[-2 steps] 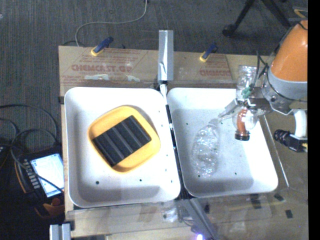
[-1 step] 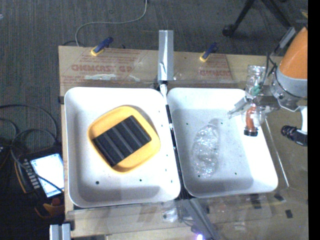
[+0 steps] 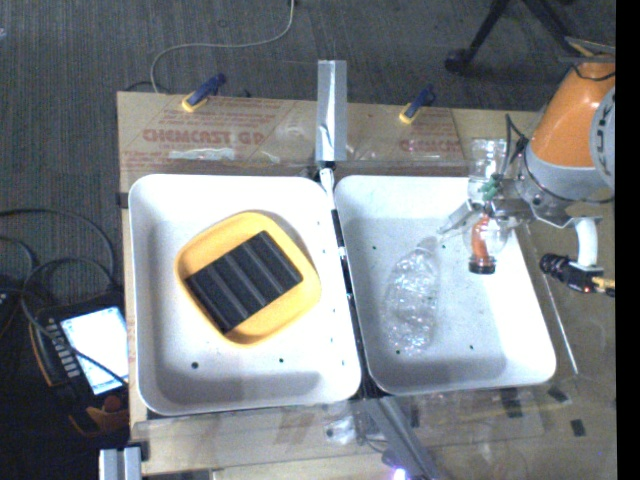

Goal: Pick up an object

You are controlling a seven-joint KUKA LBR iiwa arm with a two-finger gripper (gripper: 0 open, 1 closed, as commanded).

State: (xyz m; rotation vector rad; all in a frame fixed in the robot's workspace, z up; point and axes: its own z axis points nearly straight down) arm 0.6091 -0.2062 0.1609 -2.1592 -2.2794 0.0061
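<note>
1. The right bin [image 3: 520,363] serves as the landmark; the gripper [image 3: 483,238] hangs over its far right part, near the rim.
2. I cannot tell how the claw stands: the view there is cluttered and small.
3. A clear crumpled plastic bottle [image 3: 413,303] lies in the middle of that bin, just left of and below the gripper, apart from it.
4. A yellow tray with a black ribbed insert [image 3: 248,276] rests in the left bin [image 3: 160,368], well left of the right bin.
5. Risks: the bottle looks slick and springy, so a pinch may slide off; descending so near the rim could strike the bin wall.
</note>
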